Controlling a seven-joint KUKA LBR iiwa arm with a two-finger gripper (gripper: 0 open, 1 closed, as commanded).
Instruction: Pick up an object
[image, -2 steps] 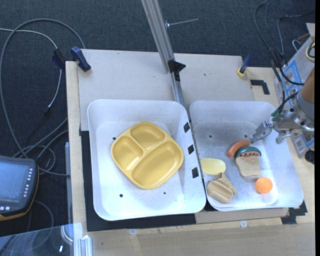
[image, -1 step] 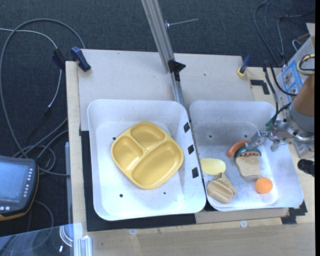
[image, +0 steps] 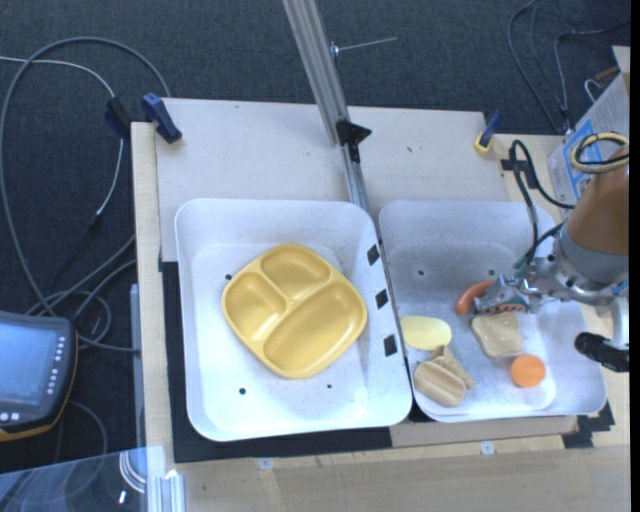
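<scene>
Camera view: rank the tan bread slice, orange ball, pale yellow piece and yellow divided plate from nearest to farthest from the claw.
1. Tan bread slice, just below the claw in the right bin.
2. Orange ball, lower right, near the bin's front edge.
3. Pale yellow piece, left of the claw, by the divider side.
4. Yellow divided plate, far left, in the other bin.

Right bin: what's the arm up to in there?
The arm's gripper is down in the right bin, at an orange-red piece and just above a tan slice. It is not clear that anything is held. A yellow piece, a bread-like piece and an orange ball lie nearby. The left bin holds a yellow divided plate.
</scene>
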